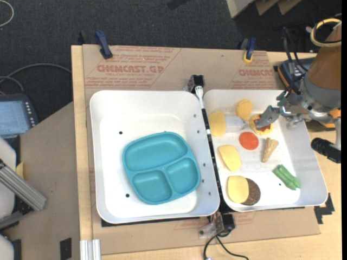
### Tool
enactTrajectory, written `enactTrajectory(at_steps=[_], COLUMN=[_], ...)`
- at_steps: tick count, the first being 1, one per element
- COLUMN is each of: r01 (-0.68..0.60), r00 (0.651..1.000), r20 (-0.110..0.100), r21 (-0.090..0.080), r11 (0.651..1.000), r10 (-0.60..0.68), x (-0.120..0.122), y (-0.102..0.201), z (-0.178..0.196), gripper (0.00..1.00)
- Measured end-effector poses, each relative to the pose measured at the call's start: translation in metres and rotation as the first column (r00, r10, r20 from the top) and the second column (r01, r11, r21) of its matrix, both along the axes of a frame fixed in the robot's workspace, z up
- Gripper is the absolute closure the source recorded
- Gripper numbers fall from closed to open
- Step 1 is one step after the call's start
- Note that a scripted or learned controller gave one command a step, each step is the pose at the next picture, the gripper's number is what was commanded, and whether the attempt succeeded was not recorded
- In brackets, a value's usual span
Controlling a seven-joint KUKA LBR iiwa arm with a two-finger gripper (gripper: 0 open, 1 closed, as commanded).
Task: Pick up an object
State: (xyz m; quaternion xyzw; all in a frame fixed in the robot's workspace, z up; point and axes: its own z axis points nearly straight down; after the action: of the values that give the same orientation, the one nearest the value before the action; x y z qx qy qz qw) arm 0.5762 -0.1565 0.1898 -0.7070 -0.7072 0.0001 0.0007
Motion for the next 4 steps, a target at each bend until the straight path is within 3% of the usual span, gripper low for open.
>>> enactTrajectory(at_steps=[1, 2, 3, 4], r01=[-0.004, 0.004, 0.002, -0.012], r00=[1.000, 1.000, 1.000, 1.000], r20=[-0.005, 0.002, 0.007, 0.012], r21=[0.002, 0.001, -0.002, 0.003], r11=[1.000, 1.000, 1.000, 1.000], r10=[0.004, -0.004, -0.002, 0.012], x=[0.029, -0.021, -0.019, -0.017], y=[0.039, 0.042, 0.041, 0.155], z=[-0.085, -0.104, -0.094, 0.001], gripper=[0.00, 0.00, 1.00, 1.00])
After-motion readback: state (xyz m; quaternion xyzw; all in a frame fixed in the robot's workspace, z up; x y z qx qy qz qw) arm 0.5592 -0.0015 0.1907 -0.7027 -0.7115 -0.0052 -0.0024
